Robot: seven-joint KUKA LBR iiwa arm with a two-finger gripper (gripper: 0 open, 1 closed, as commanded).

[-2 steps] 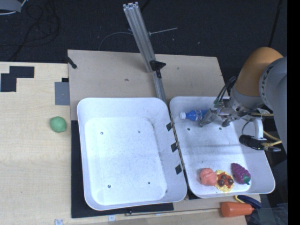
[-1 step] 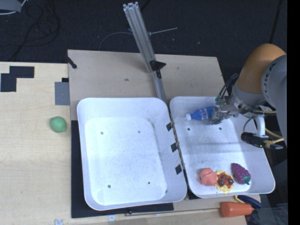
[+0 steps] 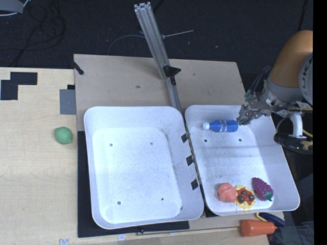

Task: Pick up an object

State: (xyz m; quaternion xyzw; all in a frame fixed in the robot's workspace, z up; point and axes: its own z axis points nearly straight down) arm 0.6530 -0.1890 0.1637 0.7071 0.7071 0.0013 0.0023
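The gripper (image 3: 249,112) sits at the far right corner of the right bin (image 3: 278,152), just beside the blue end of the bottle (image 3: 221,126), which lies on its side near the bin's far wall with its white cap pointing left. Whether the gripper is released or clenched cannot be told from this view, and the bottle does not sit visibly between anything, so no hold can be claimed. The likely trouble is that a round bottle lying flat will roll or slide away if caught only at its tip, and the closeness of the bin wall leaves little room to straddle it. By count: two white bins, with the left bin (image 3: 102,119) bare; one bottle; three small toys near the right bin's front edge, a pink one (image 3: 227,192), a yellow-and-red one (image 3: 244,197) and a purple one (image 3: 262,188); one green ball (image 3: 63,135) on the bench at left; and one orange piece (image 3: 257,227) outside the bins in front.
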